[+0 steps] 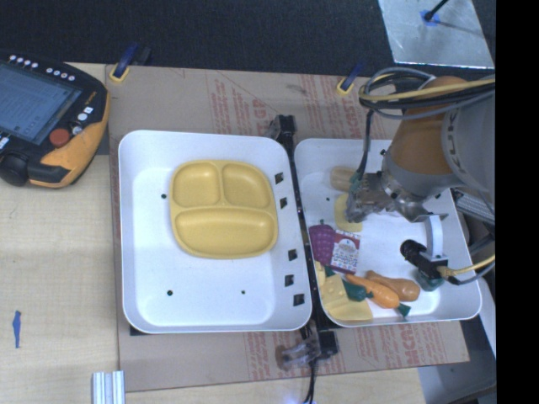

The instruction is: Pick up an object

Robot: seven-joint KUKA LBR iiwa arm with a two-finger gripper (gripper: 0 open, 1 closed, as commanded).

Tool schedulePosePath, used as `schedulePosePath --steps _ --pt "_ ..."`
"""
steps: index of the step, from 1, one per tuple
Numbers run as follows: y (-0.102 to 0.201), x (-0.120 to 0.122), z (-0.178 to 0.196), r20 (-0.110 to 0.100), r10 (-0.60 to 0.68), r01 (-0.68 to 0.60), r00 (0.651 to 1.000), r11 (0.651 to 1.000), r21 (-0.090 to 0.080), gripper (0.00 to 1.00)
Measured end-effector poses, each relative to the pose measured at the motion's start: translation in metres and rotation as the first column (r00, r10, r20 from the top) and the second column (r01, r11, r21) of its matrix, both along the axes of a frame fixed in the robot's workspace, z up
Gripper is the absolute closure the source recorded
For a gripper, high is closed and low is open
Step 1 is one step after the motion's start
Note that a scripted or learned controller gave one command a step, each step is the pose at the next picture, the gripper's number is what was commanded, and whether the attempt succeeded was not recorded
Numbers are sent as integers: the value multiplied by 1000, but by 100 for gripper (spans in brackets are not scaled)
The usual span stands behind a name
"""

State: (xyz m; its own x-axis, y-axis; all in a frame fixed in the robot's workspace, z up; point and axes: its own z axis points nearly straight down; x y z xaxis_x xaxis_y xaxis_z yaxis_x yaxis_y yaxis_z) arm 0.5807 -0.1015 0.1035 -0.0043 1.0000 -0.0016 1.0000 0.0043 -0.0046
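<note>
The right bin (446, 310) holds several small items. A purple piece with a pink and white card (335, 247) lies near its left wall. An orange carrot-shaped toy (389, 289) with green ends rests on a pale yellow piece (344, 303) at the front. My gripper (364, 200) is low in the back half of this bin. It is right over a pale yellow item (349, 217), with a tan piece (340, 178) just behind it. The wrist hides what lies under the gripper.
The left bin (147, 301) holds a yellow divided plate (223, 207). A black cable clip (418, 259) hangs beside the arm over the right bin. A teach pendant (46, 120) lies on the bench at far left. Black clamps (286, 129) join the bins.
</note>
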Motion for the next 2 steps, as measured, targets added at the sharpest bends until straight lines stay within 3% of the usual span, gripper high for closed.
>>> schedulePosePath --steps 1,2 --pt "0 0 0 0 1 -1 1000 1000 -1 0" --pt "-1 0 10 -1 1 -1 1000 1000 -1 100"
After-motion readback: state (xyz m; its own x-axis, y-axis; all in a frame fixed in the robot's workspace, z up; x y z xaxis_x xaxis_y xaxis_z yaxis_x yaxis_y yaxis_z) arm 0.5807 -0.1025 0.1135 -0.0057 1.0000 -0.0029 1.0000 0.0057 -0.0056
